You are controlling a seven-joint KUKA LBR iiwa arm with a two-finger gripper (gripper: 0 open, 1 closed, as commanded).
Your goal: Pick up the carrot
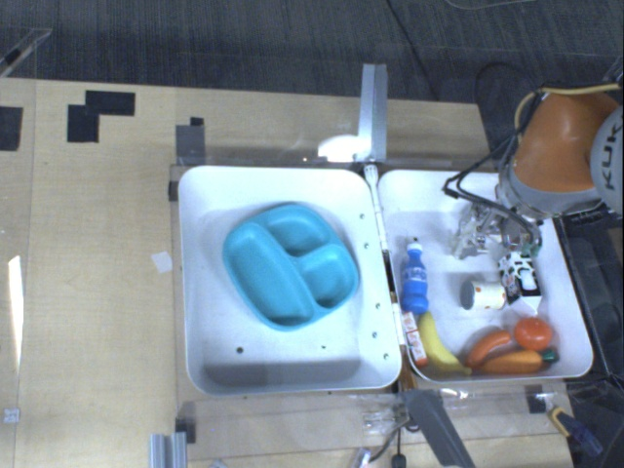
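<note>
Glossy orange carrot (510, 363) lying at near edge of right white bin (577, 305), touching round tomato (533, 333), beside curved yellow banana (438, 346), blue plastic bottle (415, 278) alongside, metallic gripper (485, 232) above bin floor, finger state indeterminate, moulded blue compartment tray (290, 264) in left bin (200, 291).

Pale wooden bench (97, 291) bearing two white bins (200, 354) (570, 310) side by side.

Bins (195, 261) were white; divided plate (290, 263) light blue; bottle (415, 278) blue; banana (438, 348) yellow; carrot (511, 363) orange.
</note>
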